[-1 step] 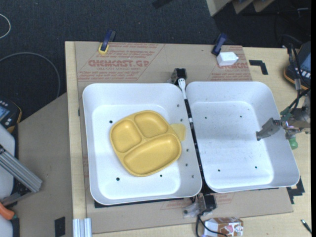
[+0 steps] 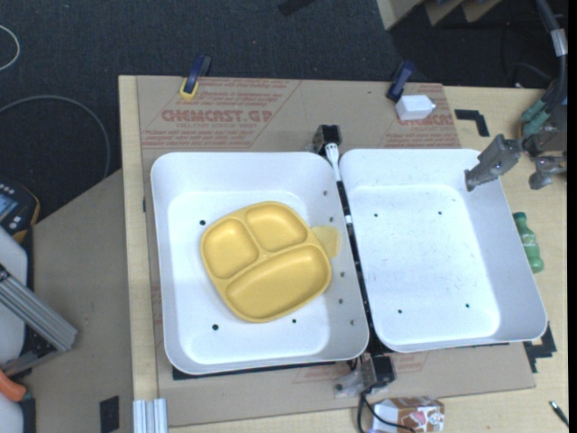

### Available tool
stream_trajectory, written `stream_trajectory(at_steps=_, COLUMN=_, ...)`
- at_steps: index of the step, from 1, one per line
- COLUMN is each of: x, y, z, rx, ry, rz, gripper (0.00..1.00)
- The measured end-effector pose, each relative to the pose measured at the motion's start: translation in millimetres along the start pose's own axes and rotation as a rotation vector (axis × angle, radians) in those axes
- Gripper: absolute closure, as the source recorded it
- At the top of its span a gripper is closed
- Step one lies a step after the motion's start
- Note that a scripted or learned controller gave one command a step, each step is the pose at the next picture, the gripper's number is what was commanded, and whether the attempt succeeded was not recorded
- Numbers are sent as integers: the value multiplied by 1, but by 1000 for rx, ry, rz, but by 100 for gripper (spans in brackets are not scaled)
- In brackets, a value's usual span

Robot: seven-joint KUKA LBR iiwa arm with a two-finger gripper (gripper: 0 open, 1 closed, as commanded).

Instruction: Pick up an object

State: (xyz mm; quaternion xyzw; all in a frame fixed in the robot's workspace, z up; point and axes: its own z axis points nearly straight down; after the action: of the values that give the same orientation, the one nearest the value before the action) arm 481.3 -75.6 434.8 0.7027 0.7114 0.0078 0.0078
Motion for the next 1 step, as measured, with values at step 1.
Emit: stream_trajectory(at_steps=1, x=-5, y=-1, z=-1, rx=16, ry=-2, rz=10, gripper=100)
